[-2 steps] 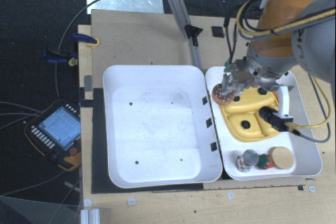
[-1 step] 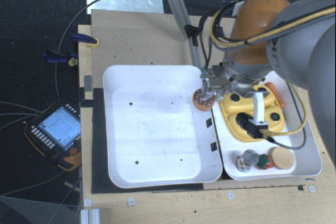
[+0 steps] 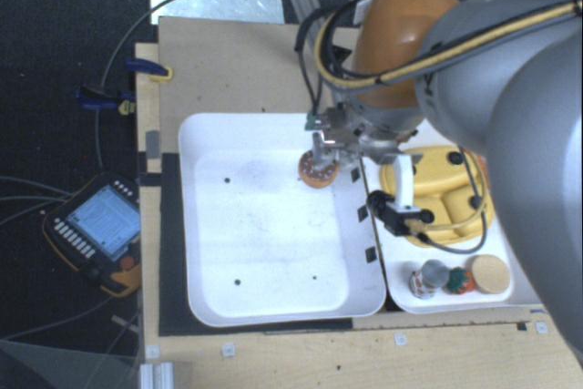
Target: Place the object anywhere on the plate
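Fingers pointing down over the upper right part of the left bin, seemingly closed on a small round brown object that sits just below their tips, though the grip itself hard to make out. To the right of the fingers, in the right bin, a yellow plate. Further below and right, near that bin's front edge, a small jar, a red and green piece and a tan disc. Well left of the fingers, off the surface, a handheld control pad.

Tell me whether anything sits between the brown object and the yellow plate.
Only the two bins' adjoining rims lie between the brown object and the yellow plate; the tool sits right over the object.
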`<state>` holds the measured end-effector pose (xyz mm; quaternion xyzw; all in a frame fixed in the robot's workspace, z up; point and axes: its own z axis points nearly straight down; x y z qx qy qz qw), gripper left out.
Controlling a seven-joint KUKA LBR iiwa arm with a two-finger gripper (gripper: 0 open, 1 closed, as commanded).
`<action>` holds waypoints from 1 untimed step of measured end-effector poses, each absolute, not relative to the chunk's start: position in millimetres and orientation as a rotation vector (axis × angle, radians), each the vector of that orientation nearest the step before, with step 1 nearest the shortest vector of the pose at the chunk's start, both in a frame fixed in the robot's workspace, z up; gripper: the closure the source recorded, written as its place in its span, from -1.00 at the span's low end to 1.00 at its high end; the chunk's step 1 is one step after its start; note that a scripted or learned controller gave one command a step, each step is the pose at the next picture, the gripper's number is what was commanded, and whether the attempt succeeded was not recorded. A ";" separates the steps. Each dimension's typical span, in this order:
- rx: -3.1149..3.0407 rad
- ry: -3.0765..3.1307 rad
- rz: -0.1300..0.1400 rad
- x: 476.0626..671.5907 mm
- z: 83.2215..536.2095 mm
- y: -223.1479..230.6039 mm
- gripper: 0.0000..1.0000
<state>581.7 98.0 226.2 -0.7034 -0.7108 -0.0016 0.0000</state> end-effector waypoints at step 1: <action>-2.210 -2.232 -0.005 575.2 235.8 148.6 1.00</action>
